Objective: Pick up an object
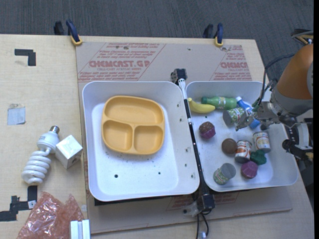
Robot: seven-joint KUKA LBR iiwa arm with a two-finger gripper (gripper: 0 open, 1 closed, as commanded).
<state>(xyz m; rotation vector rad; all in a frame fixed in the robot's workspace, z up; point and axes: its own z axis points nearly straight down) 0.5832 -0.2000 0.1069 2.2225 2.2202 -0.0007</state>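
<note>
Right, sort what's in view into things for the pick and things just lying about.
For the pick: tool, banana, green bottle, small cans, maroon ball, all in the right bin.

Lying about: yellow tray, light bulb, white cube.

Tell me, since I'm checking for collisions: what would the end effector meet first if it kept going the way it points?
The end effector points toward the view's left, so it would likely first meet the crumpled silver-green packet just ahead, with the green bottle beyond; depth is hard to judge.

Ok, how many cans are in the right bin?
3, possibly more hidden under the arm: one can near the front edge, and two small cans side by side at mid-bin.
</note>
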